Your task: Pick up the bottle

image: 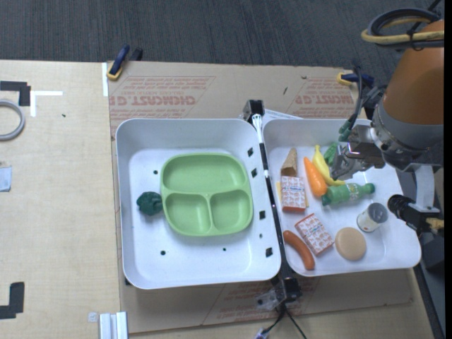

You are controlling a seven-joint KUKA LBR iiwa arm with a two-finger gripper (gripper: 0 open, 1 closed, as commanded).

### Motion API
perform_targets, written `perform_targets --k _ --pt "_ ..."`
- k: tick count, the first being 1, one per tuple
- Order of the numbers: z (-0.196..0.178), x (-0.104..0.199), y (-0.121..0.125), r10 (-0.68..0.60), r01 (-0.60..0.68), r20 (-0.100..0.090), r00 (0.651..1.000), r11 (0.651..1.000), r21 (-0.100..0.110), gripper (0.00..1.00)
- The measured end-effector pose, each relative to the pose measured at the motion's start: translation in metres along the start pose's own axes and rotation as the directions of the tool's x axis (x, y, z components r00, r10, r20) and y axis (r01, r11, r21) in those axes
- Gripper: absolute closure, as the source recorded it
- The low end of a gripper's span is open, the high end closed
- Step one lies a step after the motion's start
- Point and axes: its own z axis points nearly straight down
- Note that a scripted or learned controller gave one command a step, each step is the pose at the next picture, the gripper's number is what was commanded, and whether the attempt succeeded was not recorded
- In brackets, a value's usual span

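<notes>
The bottle [348, 193] is green with a white label and cap. It lies on its side in the right bin [406, 256], its cap pointing right. My gripper [345, 162] hangs over the upper middle of that bin, just above the bottle and beside a yellow banana [322, 162]. Nothing is seen held in it. The grey arm with its orange band comes in from the right and covers the bin's far right corner.
Around the bottle lie a carrot [315, 176], a bread slice [289, 162], two red cartons [293, 193], a sausage [299, 250], a round bun [350, 244] and a small can [371, 217]. The left bin [134, 253] holds a green divided plate [207, 194] and a dark green broccoli piece [149, 203].
</notes>
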Motion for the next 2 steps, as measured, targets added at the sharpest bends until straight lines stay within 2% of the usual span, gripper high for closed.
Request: perform_targets --k 1,2 --pt "0.093 0.085 -0.043 -0.105 0.105 -0.001 0.994 0.994 0.001 1.00" --pt "0.087 0.137 -0.048 -0.103 0.103 0.000 0.995 0.995 0.001 1.00"
